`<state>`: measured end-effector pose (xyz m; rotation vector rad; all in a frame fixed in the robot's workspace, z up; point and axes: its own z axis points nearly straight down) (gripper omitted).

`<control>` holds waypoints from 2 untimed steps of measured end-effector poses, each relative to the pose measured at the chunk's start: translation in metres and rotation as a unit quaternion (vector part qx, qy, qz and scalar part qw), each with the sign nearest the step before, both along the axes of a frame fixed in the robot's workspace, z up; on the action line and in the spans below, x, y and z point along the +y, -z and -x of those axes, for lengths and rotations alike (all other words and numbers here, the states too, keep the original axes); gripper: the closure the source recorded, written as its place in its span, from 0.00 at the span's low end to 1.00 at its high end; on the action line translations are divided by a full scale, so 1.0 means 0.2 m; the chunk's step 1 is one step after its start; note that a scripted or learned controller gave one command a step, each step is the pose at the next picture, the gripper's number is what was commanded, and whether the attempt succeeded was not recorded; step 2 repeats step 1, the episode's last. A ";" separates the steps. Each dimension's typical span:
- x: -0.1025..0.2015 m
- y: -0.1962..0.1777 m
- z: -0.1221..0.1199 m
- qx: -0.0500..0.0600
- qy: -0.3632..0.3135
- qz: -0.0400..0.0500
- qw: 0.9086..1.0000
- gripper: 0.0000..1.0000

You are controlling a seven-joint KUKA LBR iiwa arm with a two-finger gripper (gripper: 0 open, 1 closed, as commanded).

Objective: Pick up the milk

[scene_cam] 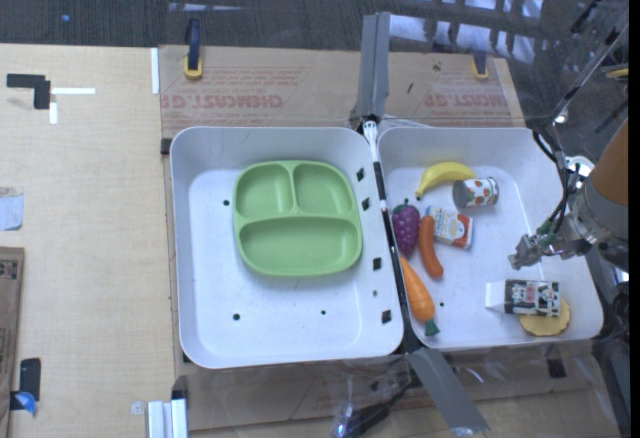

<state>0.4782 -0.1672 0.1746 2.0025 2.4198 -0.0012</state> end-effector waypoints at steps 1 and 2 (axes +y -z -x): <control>0.00 0.00 0.00 0.000 0.000 0.000 1.000 0.00; 0.00 0.00 0.00 0.000 0.000 0.000 1.000 0.00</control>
